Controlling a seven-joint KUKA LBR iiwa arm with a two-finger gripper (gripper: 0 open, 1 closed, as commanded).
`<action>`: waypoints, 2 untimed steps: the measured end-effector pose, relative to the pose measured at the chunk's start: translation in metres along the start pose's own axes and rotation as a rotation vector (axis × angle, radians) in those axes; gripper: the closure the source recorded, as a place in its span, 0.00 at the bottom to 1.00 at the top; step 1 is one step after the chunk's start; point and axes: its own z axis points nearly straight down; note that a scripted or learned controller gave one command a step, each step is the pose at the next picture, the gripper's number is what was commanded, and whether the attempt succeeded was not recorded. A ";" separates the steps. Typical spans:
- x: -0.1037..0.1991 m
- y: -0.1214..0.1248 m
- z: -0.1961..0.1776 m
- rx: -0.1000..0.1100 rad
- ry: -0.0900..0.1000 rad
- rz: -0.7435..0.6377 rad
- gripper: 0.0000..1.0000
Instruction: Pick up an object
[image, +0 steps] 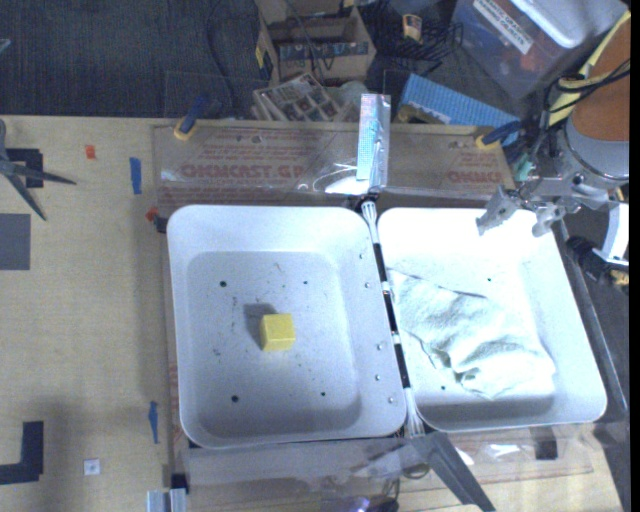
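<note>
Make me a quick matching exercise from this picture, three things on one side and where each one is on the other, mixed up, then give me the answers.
Things:
1. yellow block
2. white cloth
3. hand

Places:
A. above the far edge of the right bin
B. lying crumpled in the right bin
C. on the floor of the left bin

Pairs: 1-C, 2-B, 3-A
</note>
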 end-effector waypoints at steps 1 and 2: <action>0.016 -0.043 0.005 0.000 0.000 -0.198 0.00; 0.049 -0.108 0.087 0.000 0.001 -0.451 0.00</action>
